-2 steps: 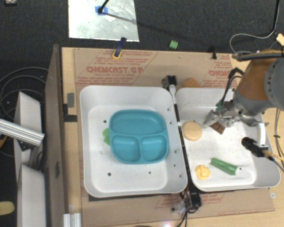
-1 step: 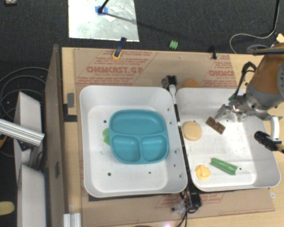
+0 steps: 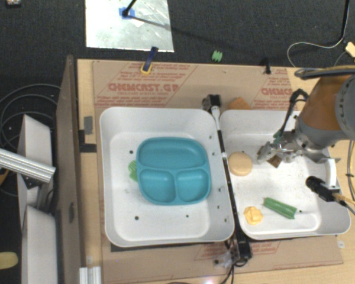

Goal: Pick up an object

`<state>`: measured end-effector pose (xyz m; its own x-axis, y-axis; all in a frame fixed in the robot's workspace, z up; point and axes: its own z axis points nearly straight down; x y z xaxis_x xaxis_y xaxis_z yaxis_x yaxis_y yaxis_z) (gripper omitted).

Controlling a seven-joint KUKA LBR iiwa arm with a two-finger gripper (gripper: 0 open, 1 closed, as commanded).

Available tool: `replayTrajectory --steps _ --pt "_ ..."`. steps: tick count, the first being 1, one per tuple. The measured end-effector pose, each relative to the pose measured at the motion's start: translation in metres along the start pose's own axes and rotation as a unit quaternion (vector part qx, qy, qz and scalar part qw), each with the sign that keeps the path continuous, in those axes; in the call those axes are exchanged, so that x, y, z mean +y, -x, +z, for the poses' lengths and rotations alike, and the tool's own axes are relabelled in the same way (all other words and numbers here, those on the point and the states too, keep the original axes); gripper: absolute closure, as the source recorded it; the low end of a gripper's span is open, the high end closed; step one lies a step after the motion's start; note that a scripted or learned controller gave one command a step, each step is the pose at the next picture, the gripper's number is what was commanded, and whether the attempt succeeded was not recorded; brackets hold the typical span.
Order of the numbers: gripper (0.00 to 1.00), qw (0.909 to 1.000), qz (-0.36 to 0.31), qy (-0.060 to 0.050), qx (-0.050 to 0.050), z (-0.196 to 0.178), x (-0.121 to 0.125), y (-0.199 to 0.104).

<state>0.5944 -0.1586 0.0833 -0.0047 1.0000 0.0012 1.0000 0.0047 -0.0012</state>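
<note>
The right bin (image 3: pixel 319 223) holds a round tan piece (image 3: pixel 241 163) near its left wall. A green stick-like piece (image 3: pixel 280 207) lies toward the front, with a small yellow piece (image 3: pixel 253 215) left of it. My gripper (image 3: pixel 271 157) hangs over the middle of this bin, just right of the tan piece, with nothing seen between its fingers. The left bin (image 3: pixel 115 218) holds a blue divided tray (image 3: pixel 173 170), with a green object (image 3: pixel 132 170) peeking out at the tray's left edge.
The grey arm with its orange band (image 3: pixel 322 108) enters over the right bin's far right side. A black divider (image 3: pixel 222 158) runs between the bins. Cables lie on the floor at left.
</note>
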Motion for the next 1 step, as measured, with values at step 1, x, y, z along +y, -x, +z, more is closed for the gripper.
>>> replayTrajectory --steps 1 --pt "0.0 1.0 0.0 0.005 -0.002 -0.0028 0.0509 0.0395"
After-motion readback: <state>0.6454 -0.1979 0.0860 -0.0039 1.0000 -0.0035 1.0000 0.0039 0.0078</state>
